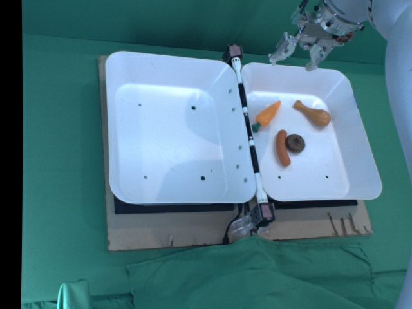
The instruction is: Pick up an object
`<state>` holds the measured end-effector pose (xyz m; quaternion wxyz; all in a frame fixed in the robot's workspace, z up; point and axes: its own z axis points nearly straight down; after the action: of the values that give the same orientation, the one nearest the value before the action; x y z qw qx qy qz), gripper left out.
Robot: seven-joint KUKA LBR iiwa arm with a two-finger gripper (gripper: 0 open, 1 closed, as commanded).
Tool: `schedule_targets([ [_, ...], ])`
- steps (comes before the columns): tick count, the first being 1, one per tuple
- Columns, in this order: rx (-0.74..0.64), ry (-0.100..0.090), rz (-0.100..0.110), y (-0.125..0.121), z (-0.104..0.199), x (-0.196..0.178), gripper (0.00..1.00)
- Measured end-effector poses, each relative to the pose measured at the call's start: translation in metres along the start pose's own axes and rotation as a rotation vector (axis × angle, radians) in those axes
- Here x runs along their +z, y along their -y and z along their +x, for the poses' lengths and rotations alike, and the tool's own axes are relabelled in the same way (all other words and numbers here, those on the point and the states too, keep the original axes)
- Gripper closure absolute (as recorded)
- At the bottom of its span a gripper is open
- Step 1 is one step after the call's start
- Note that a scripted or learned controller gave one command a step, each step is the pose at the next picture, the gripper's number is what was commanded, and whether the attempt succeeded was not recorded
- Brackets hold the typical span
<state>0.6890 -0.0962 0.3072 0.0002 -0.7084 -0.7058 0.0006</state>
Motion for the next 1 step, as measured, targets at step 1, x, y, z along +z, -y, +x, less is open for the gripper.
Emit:
schedule_targets([
  [1, 0.0, 0.0, 0.0, 0.0, 0.0, 0.0, 0.0],
])
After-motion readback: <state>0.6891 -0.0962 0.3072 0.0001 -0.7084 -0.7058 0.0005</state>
